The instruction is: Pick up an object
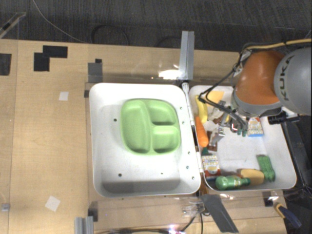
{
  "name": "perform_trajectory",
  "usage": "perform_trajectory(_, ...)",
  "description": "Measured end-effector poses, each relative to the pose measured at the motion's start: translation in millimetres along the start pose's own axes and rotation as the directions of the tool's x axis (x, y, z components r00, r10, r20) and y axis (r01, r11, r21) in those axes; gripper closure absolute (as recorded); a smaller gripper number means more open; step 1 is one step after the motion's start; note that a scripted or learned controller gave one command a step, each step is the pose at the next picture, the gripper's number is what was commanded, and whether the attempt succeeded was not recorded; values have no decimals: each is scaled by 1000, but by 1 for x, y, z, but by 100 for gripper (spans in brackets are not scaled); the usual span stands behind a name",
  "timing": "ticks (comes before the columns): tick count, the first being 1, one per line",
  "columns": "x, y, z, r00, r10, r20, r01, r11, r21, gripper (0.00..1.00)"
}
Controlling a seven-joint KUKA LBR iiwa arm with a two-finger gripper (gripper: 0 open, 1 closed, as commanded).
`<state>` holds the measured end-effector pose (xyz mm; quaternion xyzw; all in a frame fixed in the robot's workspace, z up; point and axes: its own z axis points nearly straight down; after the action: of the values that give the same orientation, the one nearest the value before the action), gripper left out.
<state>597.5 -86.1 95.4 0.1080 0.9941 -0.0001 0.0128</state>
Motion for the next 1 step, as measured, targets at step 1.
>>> perform_trajectory(1,-2,2,-14,1000,-5,5,5,1000,-2,100)
